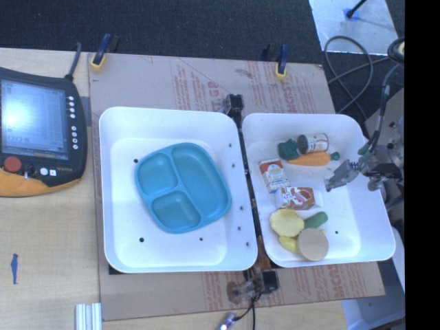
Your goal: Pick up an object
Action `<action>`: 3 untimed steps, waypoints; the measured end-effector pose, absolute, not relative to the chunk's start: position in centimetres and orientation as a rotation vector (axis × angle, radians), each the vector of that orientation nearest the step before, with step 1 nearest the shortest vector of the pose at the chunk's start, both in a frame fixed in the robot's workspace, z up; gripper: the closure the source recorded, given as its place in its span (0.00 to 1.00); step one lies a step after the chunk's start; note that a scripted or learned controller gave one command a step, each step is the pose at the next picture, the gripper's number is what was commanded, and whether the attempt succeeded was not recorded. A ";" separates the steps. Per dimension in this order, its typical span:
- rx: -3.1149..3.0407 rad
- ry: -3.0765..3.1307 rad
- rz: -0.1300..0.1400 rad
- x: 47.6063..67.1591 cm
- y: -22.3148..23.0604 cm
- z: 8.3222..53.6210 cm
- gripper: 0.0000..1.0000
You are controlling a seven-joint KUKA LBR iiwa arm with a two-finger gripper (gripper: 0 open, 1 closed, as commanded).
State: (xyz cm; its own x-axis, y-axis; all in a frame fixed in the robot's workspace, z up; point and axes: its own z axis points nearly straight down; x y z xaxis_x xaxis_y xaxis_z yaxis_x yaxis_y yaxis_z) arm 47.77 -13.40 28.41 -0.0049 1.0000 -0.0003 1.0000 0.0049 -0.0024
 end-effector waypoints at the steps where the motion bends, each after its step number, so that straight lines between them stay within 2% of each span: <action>1: -2.214 -2.226 0.007 55.5 -12.6 21.1 0.00; 2: -2.215 -2.227 0.005 61.4 -12.6 10.1 0.00; 3: -2.215 -2.223 0.006 65.4 -10.7 9.2 0.00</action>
State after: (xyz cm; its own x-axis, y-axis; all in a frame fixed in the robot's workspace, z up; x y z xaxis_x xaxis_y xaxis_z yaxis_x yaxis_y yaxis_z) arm 65.41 -10.69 9.16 -0.0038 1.0000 -0.0002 1.0000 0.0038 -0.0054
